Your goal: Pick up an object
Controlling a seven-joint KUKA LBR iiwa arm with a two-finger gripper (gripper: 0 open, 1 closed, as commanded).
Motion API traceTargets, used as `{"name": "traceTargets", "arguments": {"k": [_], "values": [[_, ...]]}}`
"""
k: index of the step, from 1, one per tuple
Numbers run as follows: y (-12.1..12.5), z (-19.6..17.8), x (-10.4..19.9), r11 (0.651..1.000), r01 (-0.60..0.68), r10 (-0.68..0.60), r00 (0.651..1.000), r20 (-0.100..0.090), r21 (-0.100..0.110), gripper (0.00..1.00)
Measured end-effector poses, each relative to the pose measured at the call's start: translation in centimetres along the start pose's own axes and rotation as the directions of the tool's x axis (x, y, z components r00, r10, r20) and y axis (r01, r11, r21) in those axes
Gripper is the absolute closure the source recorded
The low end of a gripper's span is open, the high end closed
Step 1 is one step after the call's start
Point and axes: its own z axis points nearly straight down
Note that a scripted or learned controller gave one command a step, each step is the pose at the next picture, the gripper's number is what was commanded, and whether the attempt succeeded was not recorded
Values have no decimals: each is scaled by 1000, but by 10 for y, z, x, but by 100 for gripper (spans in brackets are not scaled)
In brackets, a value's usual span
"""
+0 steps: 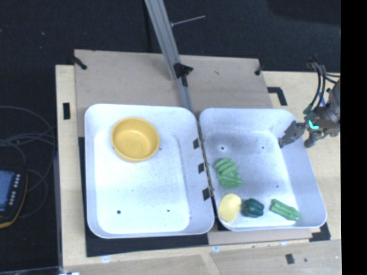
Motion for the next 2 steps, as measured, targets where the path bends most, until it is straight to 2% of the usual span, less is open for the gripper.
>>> {"name": "traceTargets", "arguments": {"k": [1, 2], "values": [[0, 0, 0, 1000, 0, 0, 1000, 0, 0, 0], [-5, 62, -3, 1000, -1, 1, 1000, 0, 5, 0]]}}
